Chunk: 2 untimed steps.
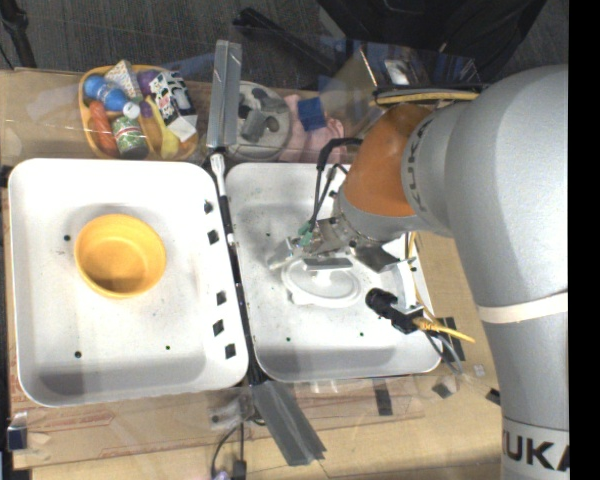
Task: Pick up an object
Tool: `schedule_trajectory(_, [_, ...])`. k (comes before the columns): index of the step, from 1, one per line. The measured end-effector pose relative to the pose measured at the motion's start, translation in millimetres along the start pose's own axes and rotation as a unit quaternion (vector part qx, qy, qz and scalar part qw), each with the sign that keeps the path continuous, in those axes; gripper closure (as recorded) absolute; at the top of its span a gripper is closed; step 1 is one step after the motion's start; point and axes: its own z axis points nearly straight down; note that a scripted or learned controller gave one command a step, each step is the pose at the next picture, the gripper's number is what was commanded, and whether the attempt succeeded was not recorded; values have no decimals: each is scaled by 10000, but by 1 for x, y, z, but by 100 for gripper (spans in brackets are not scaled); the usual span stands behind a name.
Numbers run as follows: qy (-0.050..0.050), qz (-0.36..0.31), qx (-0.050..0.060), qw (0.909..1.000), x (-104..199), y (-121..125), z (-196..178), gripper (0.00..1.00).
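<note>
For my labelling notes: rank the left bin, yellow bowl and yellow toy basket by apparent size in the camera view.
1. Left bin, clearly largest.
2. Yellow toy basket and yellow bowl look about alike; the basket sits farther back, so unranked.

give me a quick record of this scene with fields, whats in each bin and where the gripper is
left bin: shallow white left bin, holding a round yellow plastic bowl, upright
right bin: shallow white right bin, holding a pale rounded object, kind unclear
gripper: two-finger gripper, low over the right bin, at the pale object's upper edge; grasp cannot be told
behind bins: yellow basket of small mixed items
</note>
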Motion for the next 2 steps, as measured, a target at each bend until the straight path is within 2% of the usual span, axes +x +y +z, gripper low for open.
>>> schedule_trajectory(1, [-3, -223, -4, 9998, 25, 16, 1, 0])
schedule_trajectory(2, [17, 643, 49, 9979, 0, 21, -50, 0])
